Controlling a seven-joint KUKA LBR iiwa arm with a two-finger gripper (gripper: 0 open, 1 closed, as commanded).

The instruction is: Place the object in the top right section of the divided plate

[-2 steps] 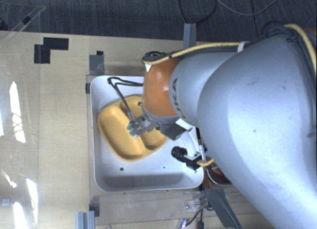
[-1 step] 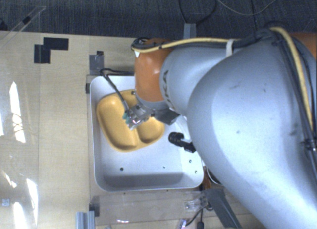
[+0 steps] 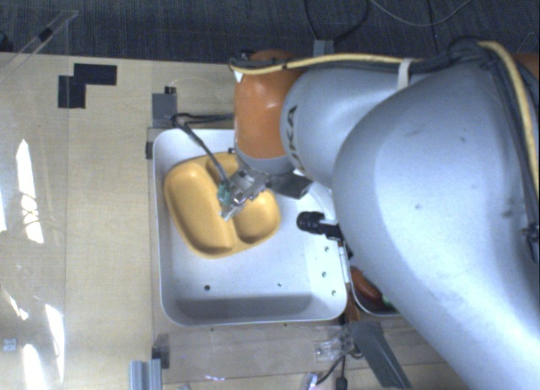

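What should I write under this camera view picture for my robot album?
Gripper hovering over the yellow divided plate in a white bin.

A single fixed camera hangs above the bench [image 3: 76, 211], looking down at a slant; the left white bin [image 3: 253, 295] sits mid-frame; the grey arm [image 3: 422, 169] (entering from the right) looms close to the lens; dark floor crosses the top.
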